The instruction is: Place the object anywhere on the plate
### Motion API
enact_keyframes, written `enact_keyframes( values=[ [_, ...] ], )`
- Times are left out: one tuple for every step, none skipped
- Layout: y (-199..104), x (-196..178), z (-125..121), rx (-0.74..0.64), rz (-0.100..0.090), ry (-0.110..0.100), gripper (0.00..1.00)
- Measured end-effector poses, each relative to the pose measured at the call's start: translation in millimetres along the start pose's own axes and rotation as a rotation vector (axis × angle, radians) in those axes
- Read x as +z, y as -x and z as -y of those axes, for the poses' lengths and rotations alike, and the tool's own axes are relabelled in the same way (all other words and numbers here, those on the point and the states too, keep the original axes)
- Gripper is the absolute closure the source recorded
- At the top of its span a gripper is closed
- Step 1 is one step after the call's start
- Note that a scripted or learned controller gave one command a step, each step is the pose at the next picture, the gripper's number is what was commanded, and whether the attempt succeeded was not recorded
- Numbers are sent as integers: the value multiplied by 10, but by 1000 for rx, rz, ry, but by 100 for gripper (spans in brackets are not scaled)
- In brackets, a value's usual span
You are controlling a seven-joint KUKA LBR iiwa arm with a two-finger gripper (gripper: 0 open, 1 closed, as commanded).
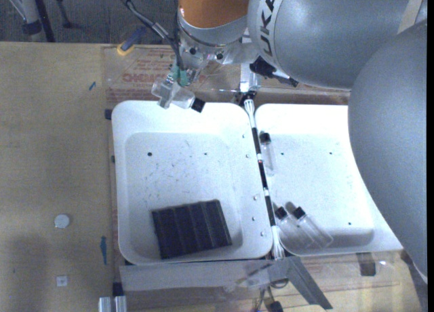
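Observation:
A dark ribbed square plate (192, 228) lies flat in the near part of the left bin (135, 168). My gripper (180, 79) hangs over the back rim of that bin, its teal-tipped fingers (179, 73) pointing down. It is shut on a clear vial (173, 95) with a black cap (197, 106). The vial lies crosswise just under the fingertips, well above and behind the plate.
In the right bin (339, 168), a clear vial (265, 149) lies by the dividing rim and two more vials (303, 223) sit in the near left corner. The arm's big grey links (352, 46) cover the upper right. A small white disc (62, 221) lies on the bench at left.

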State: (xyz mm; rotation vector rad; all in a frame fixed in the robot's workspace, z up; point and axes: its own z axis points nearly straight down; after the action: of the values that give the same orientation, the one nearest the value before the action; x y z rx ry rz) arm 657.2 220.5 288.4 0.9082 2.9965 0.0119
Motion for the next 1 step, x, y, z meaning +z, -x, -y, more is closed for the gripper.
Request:
enact_keyframes(
  values=[
    [-375, 1576, 270, -154, -9, -8, 100]
  ],
)
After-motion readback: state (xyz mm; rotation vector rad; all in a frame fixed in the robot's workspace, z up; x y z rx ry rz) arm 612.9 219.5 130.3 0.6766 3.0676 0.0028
